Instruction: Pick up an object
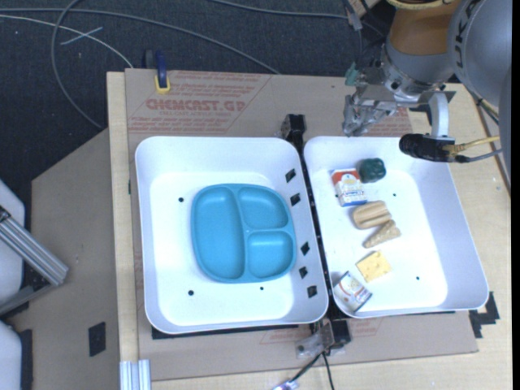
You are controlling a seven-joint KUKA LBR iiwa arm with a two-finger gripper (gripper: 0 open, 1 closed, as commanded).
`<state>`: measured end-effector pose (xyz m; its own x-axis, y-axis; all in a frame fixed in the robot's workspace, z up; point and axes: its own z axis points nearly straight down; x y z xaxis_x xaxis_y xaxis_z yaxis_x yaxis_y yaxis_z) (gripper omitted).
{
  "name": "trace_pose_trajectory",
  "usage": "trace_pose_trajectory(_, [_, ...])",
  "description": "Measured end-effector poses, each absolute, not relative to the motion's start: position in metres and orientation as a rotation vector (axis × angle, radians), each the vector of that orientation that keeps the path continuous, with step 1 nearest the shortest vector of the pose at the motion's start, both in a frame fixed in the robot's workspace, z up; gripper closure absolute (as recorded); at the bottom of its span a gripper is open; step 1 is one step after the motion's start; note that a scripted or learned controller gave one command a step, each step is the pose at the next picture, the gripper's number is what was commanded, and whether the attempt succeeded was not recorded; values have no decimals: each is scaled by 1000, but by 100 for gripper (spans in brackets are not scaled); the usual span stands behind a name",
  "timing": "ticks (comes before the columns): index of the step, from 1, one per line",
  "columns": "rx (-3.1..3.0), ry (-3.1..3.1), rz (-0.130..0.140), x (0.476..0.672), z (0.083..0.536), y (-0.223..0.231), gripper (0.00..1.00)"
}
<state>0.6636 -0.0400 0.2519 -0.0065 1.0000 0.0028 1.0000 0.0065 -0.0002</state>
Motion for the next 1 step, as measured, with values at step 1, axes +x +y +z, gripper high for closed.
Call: trace_pose_trajectory(1, [-2212,-2225,1,662,236,15,100])
